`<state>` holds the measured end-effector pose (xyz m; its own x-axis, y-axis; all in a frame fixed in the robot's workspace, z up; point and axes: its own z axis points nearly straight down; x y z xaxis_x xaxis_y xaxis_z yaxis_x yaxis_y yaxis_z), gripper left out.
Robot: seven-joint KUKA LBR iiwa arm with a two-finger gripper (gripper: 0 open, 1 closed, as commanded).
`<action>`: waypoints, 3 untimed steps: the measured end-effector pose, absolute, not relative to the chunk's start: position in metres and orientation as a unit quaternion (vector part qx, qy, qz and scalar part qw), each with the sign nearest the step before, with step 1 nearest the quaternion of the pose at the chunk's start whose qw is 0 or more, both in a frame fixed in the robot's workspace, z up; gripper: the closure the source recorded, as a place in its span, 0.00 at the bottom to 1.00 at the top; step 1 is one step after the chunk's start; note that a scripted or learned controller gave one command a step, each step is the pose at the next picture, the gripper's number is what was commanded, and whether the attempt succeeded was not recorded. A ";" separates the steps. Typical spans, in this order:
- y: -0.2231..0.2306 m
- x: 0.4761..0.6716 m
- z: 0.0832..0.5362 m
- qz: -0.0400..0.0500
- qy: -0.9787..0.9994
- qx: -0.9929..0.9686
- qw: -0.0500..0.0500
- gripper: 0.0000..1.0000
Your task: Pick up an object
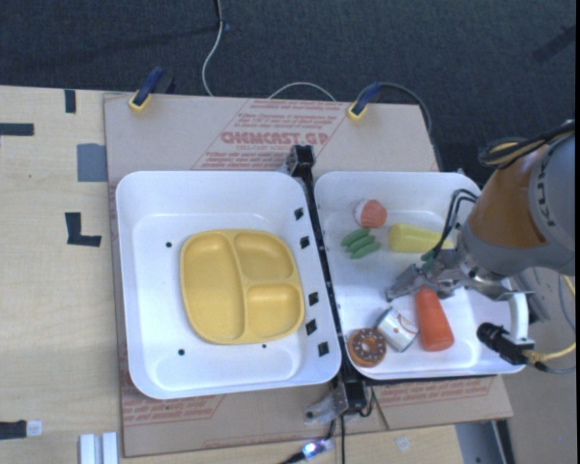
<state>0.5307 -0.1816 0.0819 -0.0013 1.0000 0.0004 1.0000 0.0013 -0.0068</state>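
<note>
My gripper (423, 290) hangs low in the right bin (464, 184), open, with its grey fingers (398, 289) spread just over the top end of an orange carrot (433, 323). Nothing is held between them. A white can (398, 331) lies just left of the carrot, and a chocolate donut (367, 347) sits at the bin's front left. Farther back lie a yellow piece (412, 238), a green bean pod (361, 244) and a red-orange fruit (371, 213).
The left bin (135, 259) holds a yellow divided plate (240, 284). A black divider (314, 249) runs between the bins. The arm (522, 211) comes in over the right bin's right side. Both bins rest on cardboard (271, 133).
</note>
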 end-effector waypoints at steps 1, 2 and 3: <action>-0.182 0.532 0.093 0.003 -0.708 -0.706 0.003 1.00; -0.171 0.535 0.140 0.000 -0.708 -0.706 0.001 1.00; -0.161 0.536 0.193 0.000 -0.708 -0.706 0.000 1.00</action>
<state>0.5359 -0.1605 0.1928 -0.0034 1.0000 0.0000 1.0000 0.0034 -0.0006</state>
